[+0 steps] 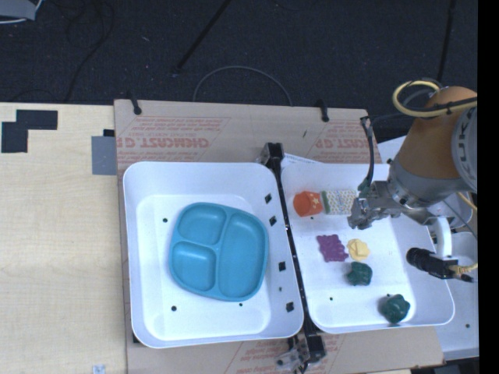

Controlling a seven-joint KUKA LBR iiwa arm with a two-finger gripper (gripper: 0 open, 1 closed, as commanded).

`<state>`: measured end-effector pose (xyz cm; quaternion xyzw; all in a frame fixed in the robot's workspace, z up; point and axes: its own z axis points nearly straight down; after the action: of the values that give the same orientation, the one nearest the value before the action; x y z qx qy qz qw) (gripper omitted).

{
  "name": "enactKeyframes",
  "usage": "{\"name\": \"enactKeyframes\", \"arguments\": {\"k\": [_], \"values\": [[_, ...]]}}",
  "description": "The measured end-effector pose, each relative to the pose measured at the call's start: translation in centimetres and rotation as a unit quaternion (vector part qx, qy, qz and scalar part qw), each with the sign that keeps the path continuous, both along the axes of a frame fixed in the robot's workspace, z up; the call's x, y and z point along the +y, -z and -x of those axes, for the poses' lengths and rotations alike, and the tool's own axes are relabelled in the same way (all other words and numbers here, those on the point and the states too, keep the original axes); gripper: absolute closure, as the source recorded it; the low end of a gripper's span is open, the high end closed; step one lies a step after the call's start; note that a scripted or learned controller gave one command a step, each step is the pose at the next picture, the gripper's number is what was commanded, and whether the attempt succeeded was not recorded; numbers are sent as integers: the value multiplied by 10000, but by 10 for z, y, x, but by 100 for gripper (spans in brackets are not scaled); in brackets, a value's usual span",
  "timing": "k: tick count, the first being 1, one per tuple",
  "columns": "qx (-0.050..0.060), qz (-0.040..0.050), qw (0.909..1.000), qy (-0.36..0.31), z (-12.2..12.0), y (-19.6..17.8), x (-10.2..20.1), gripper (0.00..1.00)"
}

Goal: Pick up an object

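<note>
Nearest, by the front rim of the right bin [366, 327], a green lump [394, 308], close to the front right corner. A little further in and to the left, a darker green piece [359, 273], apart from the lump. Just behind this one, a small yellow piece [358, 248], very near to it, and at the left of the yellow a flat purple piece [331, 248], just beside. At about the same depth, in the left bin [129, 209], a blue divided plate [218, 250] with three compartments, lying around the middle. Further back in the right bin, the gripper [361, 216], low above the white floor, behind the yellow piece and just to the right of a pale speckled piece [337, 202]. State of the claw: not possible to tell from this angle, apart or together. At the left of the pale piece, right against it, an orange-red piece [308, 203], near the black strip between the two bins. All six small pieces for picking in the right bin, resting on its floor. Behind the gripper, the arm [437, 142], grey with the orange band, reaching in from the right. Under and behind both bins, a cardboard sheet [203, 135] with red print. At the left, the pale wooden bench [54, 248]. Farthest, a dark floor [312, 37] with some thin cables.
</note>
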<state>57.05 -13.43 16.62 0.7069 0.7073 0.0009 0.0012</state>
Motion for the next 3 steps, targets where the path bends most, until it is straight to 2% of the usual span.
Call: {"name": "enactKeyframes", "arguments": {"k": [1, 2, 3], "values": [[-2, -1, 10000, -4, 2, -58, 8, 100], [8, -1, 10000, -3, 1, -99, 7, 100], [20, -10, 10000, -18, -5, -103, 56, 100]]}}
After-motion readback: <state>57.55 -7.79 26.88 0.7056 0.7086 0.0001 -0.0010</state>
